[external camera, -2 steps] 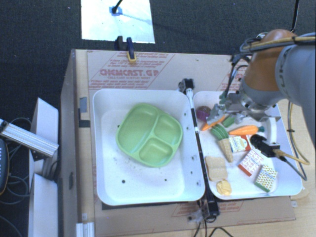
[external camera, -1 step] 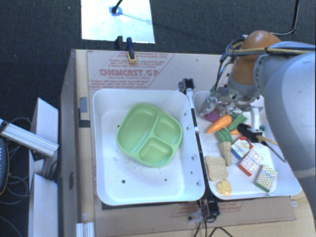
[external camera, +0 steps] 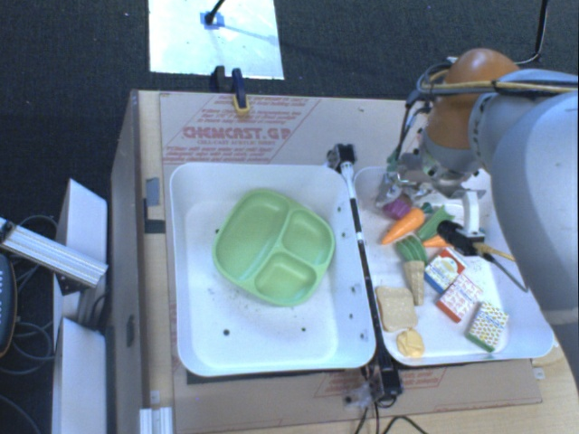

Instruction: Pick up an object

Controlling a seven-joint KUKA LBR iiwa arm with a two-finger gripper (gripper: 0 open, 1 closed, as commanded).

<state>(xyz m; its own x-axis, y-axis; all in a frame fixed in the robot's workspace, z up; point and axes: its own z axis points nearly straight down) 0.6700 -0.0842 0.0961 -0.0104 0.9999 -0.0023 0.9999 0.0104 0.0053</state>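
Nearest the camera, at the front of the right bin [external camera: 534,342] and well short of the gripper [external camera: 404,191], lie a yellow piece [external camera: 410,343], a slice of bread [external camera: 395,306] and three small printed boxes [external camera: 461,297]. Closer to the gripper sit a cone [external camera: 414,277], a green vegetable [external camera: 425,233] and a carrot [external camera: 402,227], packed together and touching. Directly beneath the gripper is a purple piece [external camera: 396,209], the likeliest thing to be picked, just beside the carrot's thick end. The gripper hangs low at the bin's far left corner, and whether it is released or clenched cannot be told; nothing shows between its parts. To its left, across the divider [external camera: 355,233], the other bin [external camera: 194,333] holds a green tray [external camera: 274,245]. Behind it all, the bench [external camera: 262,125] runs bare to its back edge. The risk, as I judge it, lies in crowding: a descent so near the carrot and the bin wall could catch either one, nudge the purple piece aside, or close on two things at once and lose both.
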